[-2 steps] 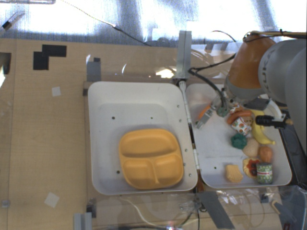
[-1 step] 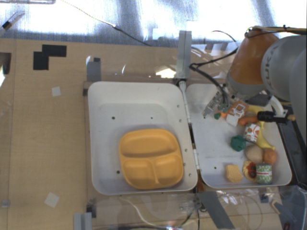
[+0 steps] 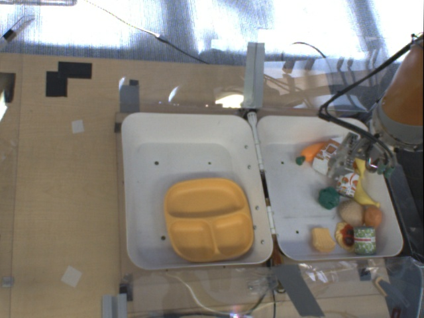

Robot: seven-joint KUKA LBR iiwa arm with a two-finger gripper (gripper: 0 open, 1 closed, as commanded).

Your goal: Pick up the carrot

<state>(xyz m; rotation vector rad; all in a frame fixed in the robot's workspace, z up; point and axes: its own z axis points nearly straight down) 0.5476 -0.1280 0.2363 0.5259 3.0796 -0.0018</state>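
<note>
The carrot (image 3: pixel 310 152) lay in the right bin (image 3: pixel 291 230), just left of the tool (image 3: pixel 354 156) and a shade higher in view, its long axis tilted, green tip pointing away from the tool. A small carton (image 3: pixel 328 156) sat between them. Whether the tool was open or closed, I couldn't tell. The carton's print was too blurred to read.

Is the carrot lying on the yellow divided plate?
No, the carrot lies in the right bin near its upper left, while the yellow divided plate sits in the left bin.
</note>
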